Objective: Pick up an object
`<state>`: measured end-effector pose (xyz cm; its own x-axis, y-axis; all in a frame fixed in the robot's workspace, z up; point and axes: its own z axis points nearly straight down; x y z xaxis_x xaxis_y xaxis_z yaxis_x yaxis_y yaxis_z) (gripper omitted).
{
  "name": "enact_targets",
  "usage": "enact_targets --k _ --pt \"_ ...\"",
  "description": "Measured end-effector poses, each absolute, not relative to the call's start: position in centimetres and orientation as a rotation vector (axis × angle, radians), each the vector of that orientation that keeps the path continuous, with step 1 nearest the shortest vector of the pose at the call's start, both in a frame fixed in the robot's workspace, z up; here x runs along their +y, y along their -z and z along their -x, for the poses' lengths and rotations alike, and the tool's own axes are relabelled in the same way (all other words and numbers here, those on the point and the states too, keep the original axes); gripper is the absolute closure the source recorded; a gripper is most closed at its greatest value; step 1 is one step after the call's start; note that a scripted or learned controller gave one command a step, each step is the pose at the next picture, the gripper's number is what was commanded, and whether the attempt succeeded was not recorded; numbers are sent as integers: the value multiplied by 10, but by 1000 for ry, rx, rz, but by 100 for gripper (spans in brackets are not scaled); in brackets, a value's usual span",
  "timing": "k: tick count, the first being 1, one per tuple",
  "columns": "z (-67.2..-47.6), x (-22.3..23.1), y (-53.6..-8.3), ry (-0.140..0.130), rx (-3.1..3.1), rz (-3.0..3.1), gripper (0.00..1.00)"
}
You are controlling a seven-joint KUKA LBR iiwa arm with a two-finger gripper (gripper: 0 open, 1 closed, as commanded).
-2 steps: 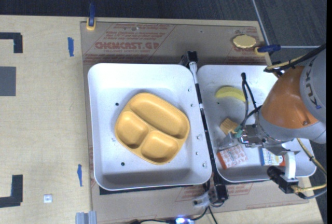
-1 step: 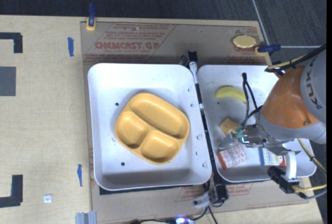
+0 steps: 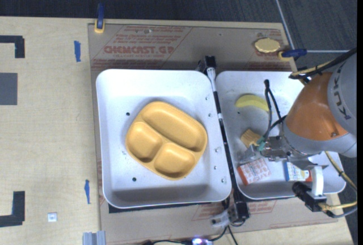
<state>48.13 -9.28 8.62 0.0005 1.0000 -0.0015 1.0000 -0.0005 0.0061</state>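
In the right bin (image 3: pixel 336 184), the gripper (image 3: pixel 266 148) is hanging low over the clutter: a tan block (image 3: pixel 249 137) just beside it, a red-and-white packet (image 3: pixel 255 171) below, a yellow piece (image 3: pixel 252 102) further back. Probably descending for a grasp; next it is needing to close on one item. Jaw opening: can't tell, the wrist is hiding it.

Counter (image 3: pixel 45 125): light wood surface with black and grey markers near its far-left edge. A brown printed board (image 3: pixel 147 45) lies on it. On the board, two white bins side by side: left bin (image 3: pixel 110 125) well left of the claw (image 3: pixel 262 148), right bin (image 3: pixel 227 91) beneath the claw. Tan disc (image 3: pixel 267 45) on the board, beyond the claw.
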Motion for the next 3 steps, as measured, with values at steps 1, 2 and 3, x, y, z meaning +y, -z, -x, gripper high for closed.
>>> enact_targets --k 1,2,3 --pt "-481 -92 -86 -5 2216 -2219 0" --pt "-481 -93 -86 -6 2217 -2218 0" --pt "-481 -104 -86 -6 2220 -2218 0"
